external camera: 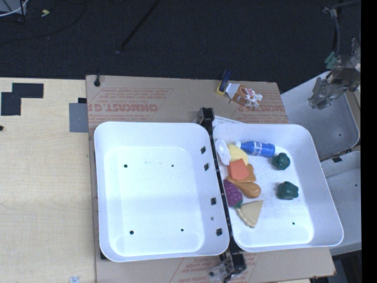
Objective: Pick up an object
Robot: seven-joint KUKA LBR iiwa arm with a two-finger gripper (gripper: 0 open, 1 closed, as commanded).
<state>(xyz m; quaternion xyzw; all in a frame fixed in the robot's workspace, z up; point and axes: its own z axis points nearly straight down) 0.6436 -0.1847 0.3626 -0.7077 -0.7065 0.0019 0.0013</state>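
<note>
A pale yellow wedge-shaped toy [250,212] is seen lower right in the right white bin [321,217]; the gripper [323,94], upper right, cannot be judged.

Blue bottle [257,149], white bins [153,135]

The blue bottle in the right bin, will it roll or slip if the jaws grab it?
The blue bottle lies on its side and looks round, so a push across it would probably roll it. Its smooth, plastic-looking body may slip in a loose pinch. It touches the yellow piece, which may shift along with it.
</note>
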